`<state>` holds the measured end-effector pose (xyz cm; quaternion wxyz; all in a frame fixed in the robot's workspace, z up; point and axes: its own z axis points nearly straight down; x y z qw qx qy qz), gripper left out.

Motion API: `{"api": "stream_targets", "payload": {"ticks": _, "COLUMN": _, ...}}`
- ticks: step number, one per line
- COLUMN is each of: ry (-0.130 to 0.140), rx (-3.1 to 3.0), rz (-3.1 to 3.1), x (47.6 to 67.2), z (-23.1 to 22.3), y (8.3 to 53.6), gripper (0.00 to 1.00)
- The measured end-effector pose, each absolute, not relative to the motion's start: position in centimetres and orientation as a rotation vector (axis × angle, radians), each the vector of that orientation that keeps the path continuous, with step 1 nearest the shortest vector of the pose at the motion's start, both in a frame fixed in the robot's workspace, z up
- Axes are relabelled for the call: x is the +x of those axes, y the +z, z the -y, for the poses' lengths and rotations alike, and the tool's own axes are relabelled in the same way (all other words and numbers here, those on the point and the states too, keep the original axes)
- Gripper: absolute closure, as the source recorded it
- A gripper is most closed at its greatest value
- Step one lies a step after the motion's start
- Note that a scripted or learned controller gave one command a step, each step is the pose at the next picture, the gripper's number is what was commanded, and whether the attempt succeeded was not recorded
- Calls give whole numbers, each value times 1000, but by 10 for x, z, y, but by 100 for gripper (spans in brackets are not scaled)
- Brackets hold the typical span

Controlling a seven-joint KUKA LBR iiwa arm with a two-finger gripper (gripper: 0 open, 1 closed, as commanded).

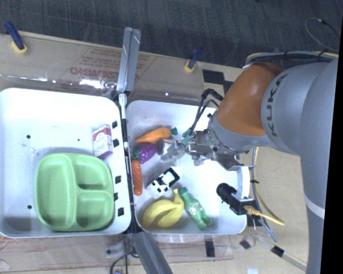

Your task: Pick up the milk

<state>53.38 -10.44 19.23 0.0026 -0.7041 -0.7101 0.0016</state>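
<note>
Reaching for the milk, wrong bin.
My tool [180, 145] hovers over the carrot [154, 135], grip unreadable; the milk carton [102, 140] lies in the left bin [19, 108], so I'd cross over, then descend squarely.

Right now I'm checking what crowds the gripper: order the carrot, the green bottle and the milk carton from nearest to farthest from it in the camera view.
Measured from the gripper:
1. Carrot, just to its left in the right bin, nearest.
2. Green bottle, below it near the right bin's front edge.
3. Milk carton, across the divider in the left bin, farthest.
</note>
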Motion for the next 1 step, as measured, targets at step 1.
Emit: {"api": "stream_targets", "payload": {"ticks": 1, "ry": -18, "rx": -2091, "rz": 2368, "x": 536, "z": 106, "y": 113, "gripper": 0}}
